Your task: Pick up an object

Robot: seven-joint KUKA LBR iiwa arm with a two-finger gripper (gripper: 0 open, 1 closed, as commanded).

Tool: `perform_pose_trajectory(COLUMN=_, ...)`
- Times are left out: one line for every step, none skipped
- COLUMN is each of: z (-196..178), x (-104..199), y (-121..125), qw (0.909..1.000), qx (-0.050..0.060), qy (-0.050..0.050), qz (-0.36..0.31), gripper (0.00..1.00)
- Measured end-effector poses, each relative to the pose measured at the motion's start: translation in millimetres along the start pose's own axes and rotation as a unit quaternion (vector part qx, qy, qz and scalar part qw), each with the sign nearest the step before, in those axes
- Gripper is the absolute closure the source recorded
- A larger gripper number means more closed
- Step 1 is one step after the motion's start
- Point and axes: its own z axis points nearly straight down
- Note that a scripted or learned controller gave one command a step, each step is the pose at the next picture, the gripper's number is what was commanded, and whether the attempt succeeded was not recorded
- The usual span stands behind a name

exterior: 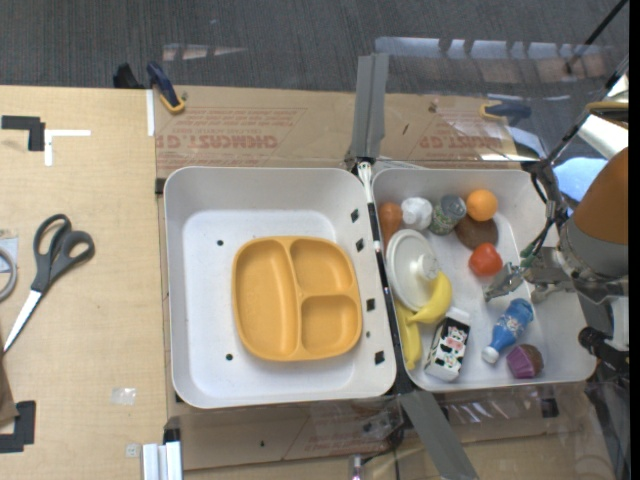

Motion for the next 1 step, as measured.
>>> perform_pose_trajectory(z=-9.4, x=-1.9, y=0.0, qw=1.0, qx=-0.001, qy=-0.004, qz=-0.001, gripper=1.0)
